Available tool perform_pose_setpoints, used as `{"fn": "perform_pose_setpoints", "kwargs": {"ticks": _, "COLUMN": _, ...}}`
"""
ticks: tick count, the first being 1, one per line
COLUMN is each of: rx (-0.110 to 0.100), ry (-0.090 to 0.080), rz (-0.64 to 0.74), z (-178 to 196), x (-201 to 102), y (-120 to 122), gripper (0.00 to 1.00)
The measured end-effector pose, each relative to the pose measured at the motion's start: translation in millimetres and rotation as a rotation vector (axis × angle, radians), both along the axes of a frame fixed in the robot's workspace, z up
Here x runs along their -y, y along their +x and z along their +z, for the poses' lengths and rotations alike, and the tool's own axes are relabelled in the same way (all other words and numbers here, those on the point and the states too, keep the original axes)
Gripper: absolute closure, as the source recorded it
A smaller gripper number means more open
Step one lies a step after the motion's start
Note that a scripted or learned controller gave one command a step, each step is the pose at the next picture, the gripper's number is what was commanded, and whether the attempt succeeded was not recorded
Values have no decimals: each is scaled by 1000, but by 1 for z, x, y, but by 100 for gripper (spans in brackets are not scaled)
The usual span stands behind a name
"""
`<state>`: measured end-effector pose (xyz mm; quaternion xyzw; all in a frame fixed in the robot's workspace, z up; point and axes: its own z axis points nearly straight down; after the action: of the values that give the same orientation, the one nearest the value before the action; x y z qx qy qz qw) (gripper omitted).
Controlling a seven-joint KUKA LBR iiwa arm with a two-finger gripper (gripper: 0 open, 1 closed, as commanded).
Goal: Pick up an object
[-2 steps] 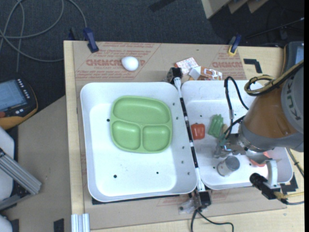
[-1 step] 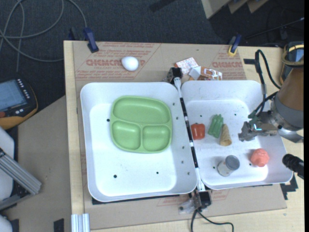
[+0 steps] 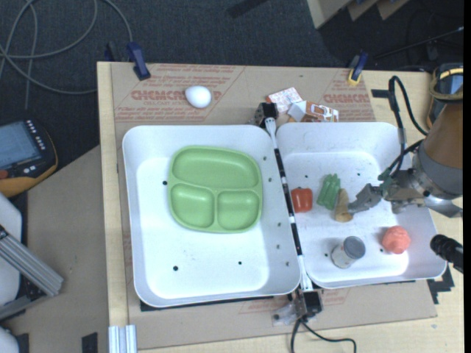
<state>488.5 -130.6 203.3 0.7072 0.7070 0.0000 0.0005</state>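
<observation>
The right bin holds several small things: a red block, a green ridged piece, a tan piece, a grey can and an orange-red ball. My gripper reaches in from the right and hangs low over the middle of this bin. Its tip is right beside the tan piece, on that piece's right side. Nothing is visibly held in it. The ball lies just below the wrist, apart from it.
The left bin holds a green divided plate. Behind the bins, on the cardboard, lie a white egg-shaped thing and some small packets. A black cable loops by the arm over the right bin's far corner.
</observation>
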Motion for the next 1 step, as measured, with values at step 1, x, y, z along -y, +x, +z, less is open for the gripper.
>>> {"fn": "perform_pose_setpoints", "kwargs": {"ticks": 1, "rx": -1, "ry": 0, "rz": 0, "z": -108, "x": -27, "y": 60, "gripper": 0}}
